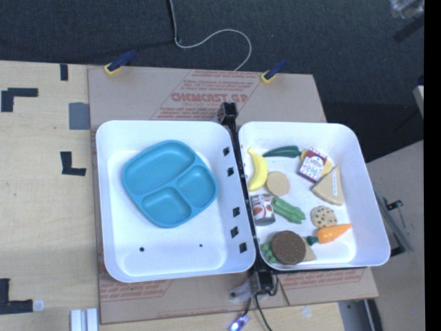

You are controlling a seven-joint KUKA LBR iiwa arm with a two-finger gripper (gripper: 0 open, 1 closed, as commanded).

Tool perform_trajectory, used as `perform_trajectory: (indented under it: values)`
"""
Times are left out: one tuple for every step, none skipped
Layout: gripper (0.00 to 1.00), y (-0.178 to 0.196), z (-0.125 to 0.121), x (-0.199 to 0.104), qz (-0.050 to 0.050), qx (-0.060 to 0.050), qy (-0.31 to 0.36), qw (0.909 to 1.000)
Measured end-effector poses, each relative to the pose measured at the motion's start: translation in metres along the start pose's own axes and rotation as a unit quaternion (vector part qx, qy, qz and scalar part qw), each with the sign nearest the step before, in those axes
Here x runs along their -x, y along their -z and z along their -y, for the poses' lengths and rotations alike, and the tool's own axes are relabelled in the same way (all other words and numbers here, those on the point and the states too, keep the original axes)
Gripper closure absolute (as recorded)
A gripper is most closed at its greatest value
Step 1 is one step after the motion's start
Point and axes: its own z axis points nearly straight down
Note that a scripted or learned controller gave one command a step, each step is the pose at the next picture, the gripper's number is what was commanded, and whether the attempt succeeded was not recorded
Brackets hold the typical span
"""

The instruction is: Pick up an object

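Observation:
The right bin [358, 157] holds several toy foods. A yellow banana [257, 170] lies at its left side, beside a dark green pepper [281, 152] and a tan round cracker [278, 183]. A small red box [312, 164] and a sandwich wedge [330, 187] sit at the right. Lower down are a red-and-white can [262, 209], a green pea pod [289, 209], a cookie [322, 216], an orange carrot [333, 233] and a brown burger patty [288, 247].
The left bin [117, 254] holds a blue divided plate [169, 183]. Both bins rest on a cardboard sheet [207, 95] held by two clamps [120, 62]. A white cable [207, 40] runs behind.

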Motion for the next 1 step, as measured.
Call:
perform_trajectory:
  values:
    - [1.00,0.0101,-0.0003,-0.0004,0.000,0.000,0.000,1.0000]
